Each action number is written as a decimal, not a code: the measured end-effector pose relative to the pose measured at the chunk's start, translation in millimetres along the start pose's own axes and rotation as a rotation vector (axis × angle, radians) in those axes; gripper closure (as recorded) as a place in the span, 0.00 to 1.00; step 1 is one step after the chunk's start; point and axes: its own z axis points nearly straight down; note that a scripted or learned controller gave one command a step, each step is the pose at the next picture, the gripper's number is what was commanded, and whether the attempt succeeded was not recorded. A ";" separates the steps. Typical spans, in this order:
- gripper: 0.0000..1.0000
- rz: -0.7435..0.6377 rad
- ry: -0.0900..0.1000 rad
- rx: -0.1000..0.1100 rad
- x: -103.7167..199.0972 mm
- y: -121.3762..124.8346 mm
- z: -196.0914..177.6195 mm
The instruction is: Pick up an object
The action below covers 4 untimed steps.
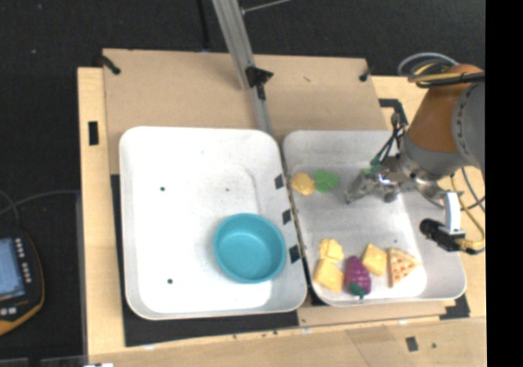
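You have one fixed camera, mounted above the desk (204, 96) and looking down on it at a slant. It sits far enough back that the left bin (180, 161) and the right bin (343, 153) both fit whole in your frame, side by side, with dark floor beyond the desk's far and left edges. The arm (437, 124) enters from the right of the right bin, and a grey pole (233, 26) rises behind the bins toward the top of your frame.

The right bin (425, 284) is crowded at six o'clock by toy foods (359, 269); two small pieces (315, 183) sit at nine o'clock. Open floor is left between, at its centre.
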 end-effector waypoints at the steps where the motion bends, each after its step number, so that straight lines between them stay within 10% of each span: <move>1: 1.00 0.002 -0.001 -0.006 -0.9 1.3 -12.9; 4: 1.00 -0.005 0.000 -0.004 -10.6 6.4 -168.9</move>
